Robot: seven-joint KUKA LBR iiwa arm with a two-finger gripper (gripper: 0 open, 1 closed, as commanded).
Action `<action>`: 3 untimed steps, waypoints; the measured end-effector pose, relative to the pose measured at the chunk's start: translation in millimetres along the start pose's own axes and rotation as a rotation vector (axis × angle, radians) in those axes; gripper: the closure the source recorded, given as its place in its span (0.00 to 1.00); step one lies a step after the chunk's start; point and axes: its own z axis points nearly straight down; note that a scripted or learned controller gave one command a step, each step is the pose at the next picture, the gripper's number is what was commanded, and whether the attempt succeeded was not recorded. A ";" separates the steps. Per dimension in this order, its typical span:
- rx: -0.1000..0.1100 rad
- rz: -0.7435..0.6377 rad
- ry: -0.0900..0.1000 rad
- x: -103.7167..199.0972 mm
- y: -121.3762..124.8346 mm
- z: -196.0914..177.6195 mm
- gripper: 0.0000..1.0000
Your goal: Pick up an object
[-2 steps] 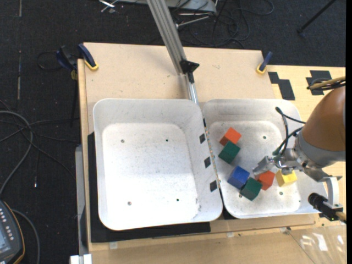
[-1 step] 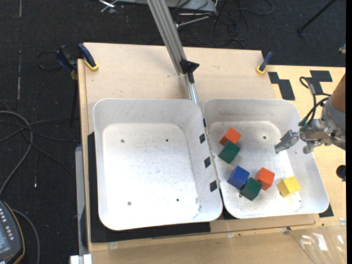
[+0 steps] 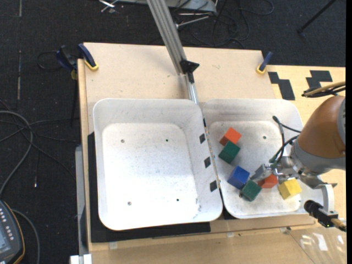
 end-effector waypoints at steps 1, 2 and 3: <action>0.000 -0.003 -0.001 -0.4 0.4 -11.0 1.00; -0.003 -0.008 0.000 23.9 -1.5 -130.2 1.00; 0.007 -0.012 0.005 88.9 -3.0 -125.8 1.00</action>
